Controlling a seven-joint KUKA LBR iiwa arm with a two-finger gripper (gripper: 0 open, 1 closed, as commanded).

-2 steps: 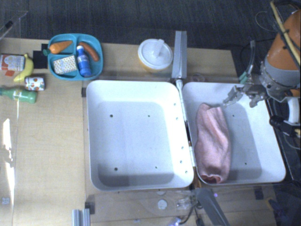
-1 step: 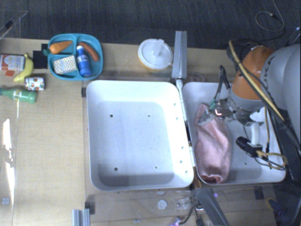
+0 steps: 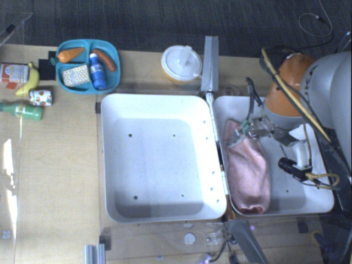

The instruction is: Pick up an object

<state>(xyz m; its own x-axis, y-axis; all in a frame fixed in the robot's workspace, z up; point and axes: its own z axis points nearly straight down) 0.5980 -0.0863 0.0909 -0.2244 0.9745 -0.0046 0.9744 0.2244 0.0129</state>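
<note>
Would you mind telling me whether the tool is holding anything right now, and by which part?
It cannot be told. The tool is down at the upper end of the pink cloth in the right bin, but no grip shows.

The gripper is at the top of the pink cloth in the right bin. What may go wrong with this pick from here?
1. The pink cloth is soft and lies long and flat; the gripper sits at its upper end, so it may pinch only a fold that slips out on lifting.
2. The cloth lies close to the right bin's left wall, so a lift may drag it over that rim.
</note>
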